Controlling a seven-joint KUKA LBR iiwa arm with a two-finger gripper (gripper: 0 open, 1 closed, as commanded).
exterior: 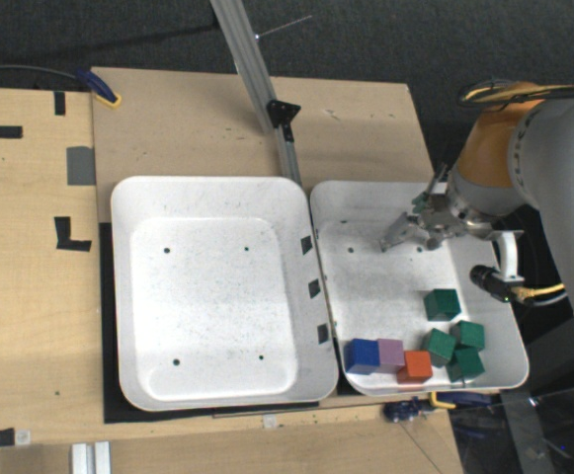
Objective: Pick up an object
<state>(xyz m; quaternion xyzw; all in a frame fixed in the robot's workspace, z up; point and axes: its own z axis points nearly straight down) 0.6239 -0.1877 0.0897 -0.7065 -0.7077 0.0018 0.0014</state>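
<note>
Blocks, the things to be picked, lie clustered in the near corner of the right bin [366,265], which sits edge to edge with the left bin [207,284] on the bench [30,294]. The arm [524,156] reaches in from the right and holds its gripper [410,233] above bare bin floor near the far side, well apart from the cluster; this looks like a hover before choosing a target. Its jaws stand apart with nothing between them.

Four green blocks [454,339] sit nearest the right wall, one [443,303] slightly apart toward the gripper. A blue block [363,355], purple block [390,353] and orange block [417,365] line the near wall, touching. All are roughly cubic, with no clear long axis, and sit turned at differing angles.
</note>
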